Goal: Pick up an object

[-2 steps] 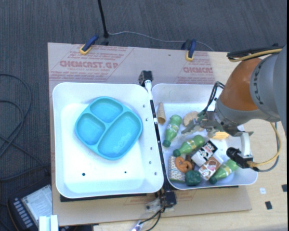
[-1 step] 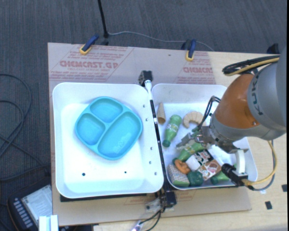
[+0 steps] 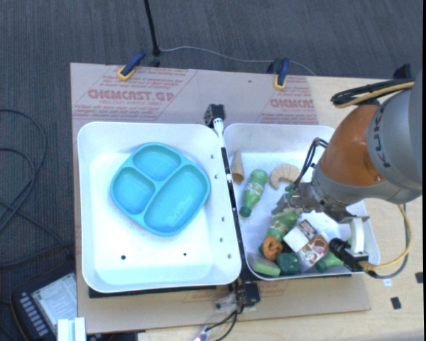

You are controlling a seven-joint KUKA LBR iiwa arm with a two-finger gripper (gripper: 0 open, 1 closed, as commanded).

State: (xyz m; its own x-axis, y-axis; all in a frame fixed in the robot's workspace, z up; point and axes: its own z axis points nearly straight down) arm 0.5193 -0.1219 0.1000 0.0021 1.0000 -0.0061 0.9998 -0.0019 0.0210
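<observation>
I see the arm [image 3: 373, 144] filling the frame's right side, over the right bin [image 3: 231, 190]. The left bin [image 3: 92, 190] holds a blue divided plate [image 3: 160, 188] with open floor around it. The gripper [image 3: 292, 203] sits low among crowded toys: green bottle [image 3: 253, 190] left, croissant [image 3: 284, 174] above, pretzel [image 3: 271, 247] below. I cannot tell its finger state.

glossy white plastic bins [image 3: 92, 190], smooth blue plastic plate [image 3: 160, 187], matt printed cardboard [image 3: 199, 91]

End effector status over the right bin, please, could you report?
End effector low in right bin, above toy pile. Green bottle beside it, untouched. Blue plate in left bin.
</observation>
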